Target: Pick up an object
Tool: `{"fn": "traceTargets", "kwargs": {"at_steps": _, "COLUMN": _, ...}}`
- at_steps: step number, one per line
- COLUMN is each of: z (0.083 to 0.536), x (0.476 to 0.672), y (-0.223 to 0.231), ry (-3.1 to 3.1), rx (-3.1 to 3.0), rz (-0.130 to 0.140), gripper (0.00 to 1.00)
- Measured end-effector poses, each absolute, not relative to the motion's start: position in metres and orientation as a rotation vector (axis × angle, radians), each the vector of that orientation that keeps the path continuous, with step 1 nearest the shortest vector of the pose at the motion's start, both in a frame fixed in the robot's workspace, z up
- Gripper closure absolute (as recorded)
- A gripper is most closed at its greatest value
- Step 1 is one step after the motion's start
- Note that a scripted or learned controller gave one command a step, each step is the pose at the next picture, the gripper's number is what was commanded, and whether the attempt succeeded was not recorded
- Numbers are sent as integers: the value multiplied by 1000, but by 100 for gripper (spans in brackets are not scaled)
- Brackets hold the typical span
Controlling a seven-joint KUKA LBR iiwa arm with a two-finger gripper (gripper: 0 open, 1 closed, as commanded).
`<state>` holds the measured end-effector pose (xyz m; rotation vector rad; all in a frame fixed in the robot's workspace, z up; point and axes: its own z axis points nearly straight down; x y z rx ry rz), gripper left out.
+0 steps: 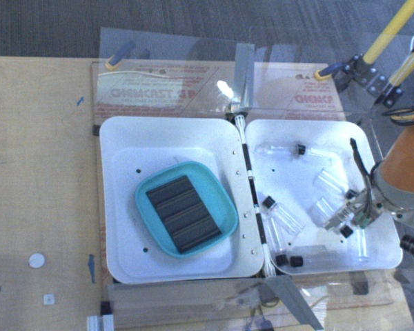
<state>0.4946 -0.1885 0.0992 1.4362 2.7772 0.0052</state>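
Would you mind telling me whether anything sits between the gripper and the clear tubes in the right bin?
Nothing visible does. The gripper is already low inside the right bin, right among the clear tubes scattered there. The teal tray lies in the left bin, across the divider, well clear of it.

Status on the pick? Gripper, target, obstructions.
Gripper low in right bin, among clear vials. Nothing visibly held. Teal tray sits in left bin, apart from the arm.
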Motion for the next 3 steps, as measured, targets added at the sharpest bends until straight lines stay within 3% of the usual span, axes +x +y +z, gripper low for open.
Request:
{"fn": "traceTargets", "kwargs": {"at_steps": 1, "z": 203, "x": 529, "y": -191, "ry": 2704, "rx": 1591, "rz": 1, "gripper": 100}}
{"fn": "traceTargets", "kwargs": {"at_steps": 2, "z": 207, "x": 576, "y": -139, "ry": 2672, "rx": 1644, "rz": 2, "gripper": 100}}
{"fn": "traceTargets", "kwargs": {"at_steps": 3, "z": 217, "x": 577, "y": -139, "ry": 2668, "rx": 1640, "rz": 5, "gripper": 100}}
